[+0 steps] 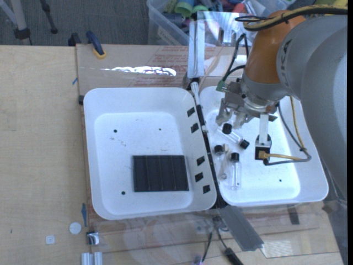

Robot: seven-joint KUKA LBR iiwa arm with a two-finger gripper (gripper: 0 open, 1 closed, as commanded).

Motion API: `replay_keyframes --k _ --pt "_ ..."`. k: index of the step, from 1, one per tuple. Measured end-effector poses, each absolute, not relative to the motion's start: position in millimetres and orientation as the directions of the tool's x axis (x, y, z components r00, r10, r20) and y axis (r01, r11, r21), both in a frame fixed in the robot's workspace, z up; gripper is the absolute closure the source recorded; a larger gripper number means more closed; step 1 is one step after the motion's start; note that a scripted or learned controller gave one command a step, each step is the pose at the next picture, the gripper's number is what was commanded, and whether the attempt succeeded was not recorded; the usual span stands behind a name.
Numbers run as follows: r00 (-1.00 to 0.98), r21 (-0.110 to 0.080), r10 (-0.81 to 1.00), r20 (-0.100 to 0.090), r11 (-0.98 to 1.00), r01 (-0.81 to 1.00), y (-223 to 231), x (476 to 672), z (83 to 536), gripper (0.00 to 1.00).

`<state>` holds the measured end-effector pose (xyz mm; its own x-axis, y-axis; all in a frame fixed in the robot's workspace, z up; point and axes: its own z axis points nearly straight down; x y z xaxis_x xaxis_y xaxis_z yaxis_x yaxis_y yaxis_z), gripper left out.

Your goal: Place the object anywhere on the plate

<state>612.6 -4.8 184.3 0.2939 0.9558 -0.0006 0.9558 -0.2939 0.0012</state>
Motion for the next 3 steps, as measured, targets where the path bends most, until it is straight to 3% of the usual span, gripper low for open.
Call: replay_keyframes --k 1,2,3 --pt "0.406 0.001 0.914 -0.001 -0.406 0.914 45.8 579.3 232.5 1.00" --pt "0.473 -0.001 0.881 -0.001 -0.473 0.881 93.0 666.3 248.9 1.00" --pt "0.633 0.001 0.774 0.001 -0.633 0.774 186.8 658.5 277.0 1.00"
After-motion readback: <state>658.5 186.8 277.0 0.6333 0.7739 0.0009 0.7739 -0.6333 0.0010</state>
